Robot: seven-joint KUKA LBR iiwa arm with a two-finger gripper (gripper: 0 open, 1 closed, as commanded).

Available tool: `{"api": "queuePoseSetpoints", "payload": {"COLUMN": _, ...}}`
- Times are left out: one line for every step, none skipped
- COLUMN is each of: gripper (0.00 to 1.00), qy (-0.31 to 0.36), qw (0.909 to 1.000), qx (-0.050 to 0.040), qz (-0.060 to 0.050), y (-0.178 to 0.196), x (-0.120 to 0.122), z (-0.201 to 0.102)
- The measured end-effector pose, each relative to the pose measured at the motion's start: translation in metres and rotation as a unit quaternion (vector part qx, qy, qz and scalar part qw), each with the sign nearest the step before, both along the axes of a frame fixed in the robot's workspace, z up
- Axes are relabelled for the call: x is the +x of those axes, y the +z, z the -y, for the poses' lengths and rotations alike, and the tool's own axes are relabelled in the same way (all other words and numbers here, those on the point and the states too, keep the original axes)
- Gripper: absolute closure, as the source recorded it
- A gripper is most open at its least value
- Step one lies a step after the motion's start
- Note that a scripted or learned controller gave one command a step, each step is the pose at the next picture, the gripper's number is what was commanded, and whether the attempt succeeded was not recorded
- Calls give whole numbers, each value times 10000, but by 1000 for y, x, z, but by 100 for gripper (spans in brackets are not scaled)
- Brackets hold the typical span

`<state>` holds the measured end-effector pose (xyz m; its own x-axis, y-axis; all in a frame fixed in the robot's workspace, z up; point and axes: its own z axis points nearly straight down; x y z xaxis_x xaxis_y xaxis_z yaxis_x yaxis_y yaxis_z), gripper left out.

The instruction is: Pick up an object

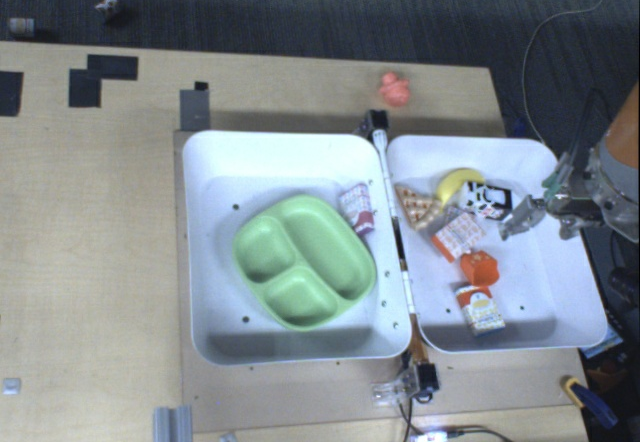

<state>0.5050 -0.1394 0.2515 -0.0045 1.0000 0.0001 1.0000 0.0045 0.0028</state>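
Note:
My gripper [545, 223] hangs over the right side of the right bin [560, 315], open, with nothing between its fingers. Left of it lie a yellow banana [457, 184], a black-and-white packet [487, 198], a waffle-like wedge [413, 202] and an orange-and-white packet [457, 232]. A red-orange object [479, 268] and a small orange-and-white carton [482, 310] lie nearer the front of that bin. The gripper touches none of them.
The left bin [215, 165] holds a green divided plate [303, 259] and a small red-and-white packet [357, 207] by its right wall. A pink object [395, 88] lies on the bench behind the bins. A ridge [392, 220] separates the bins.

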Motion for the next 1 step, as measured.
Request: {"api": "queuePoseSetpoints", "payload": {"gripper": 0, "qy": -13, "qw": 10000, "qx": 7, "qz": -27, "y": -154, "x": 19, "z": -6}}
